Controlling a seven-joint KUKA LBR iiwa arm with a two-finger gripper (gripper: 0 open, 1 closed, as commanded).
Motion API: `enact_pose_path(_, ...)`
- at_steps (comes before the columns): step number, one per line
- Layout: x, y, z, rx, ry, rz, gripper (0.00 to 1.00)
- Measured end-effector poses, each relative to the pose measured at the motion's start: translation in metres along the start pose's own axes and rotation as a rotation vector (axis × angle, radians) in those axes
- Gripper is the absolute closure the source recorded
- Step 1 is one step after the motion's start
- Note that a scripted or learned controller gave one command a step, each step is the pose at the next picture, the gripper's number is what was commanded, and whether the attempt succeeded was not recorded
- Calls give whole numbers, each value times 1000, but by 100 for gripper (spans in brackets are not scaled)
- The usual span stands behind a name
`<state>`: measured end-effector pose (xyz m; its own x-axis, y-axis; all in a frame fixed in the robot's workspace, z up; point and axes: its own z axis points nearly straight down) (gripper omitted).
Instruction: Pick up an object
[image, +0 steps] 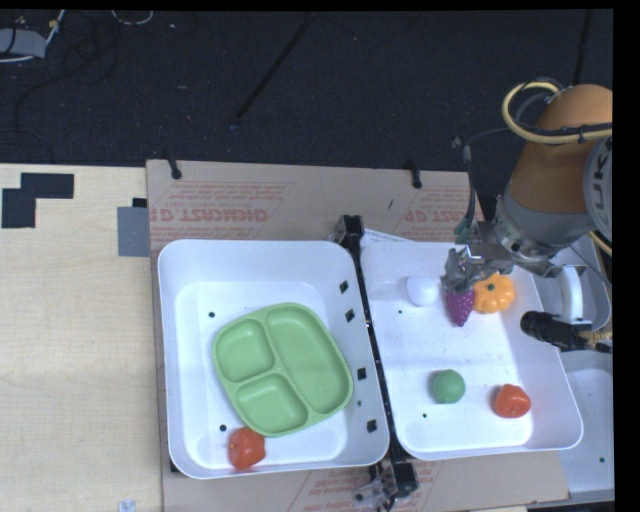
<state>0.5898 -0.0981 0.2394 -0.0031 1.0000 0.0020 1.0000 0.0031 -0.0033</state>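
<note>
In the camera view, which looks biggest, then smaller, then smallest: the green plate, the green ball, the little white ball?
1. The green plate in the left bin looks by far the biggest.
2. The green ball in the right bin comes next.
3. The white ball looks only slightly smaller than the green one, so that order is unsure.

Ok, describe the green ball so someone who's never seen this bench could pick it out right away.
Look at the right-hand white bin, the one the arm reaches into. Toward its near edge lies the green ball, just left of a red tomato-like object. It is the one small green round thing there; the other green item, a divided plate, is in the left bin.
</note>
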Motion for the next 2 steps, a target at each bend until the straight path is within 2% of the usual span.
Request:
enact_pose_path(1, 57, -7, 11, 1, 0, 0, 100)
enact_pose_path(2, 104, -4, 20, 2, -1, 0, 100)
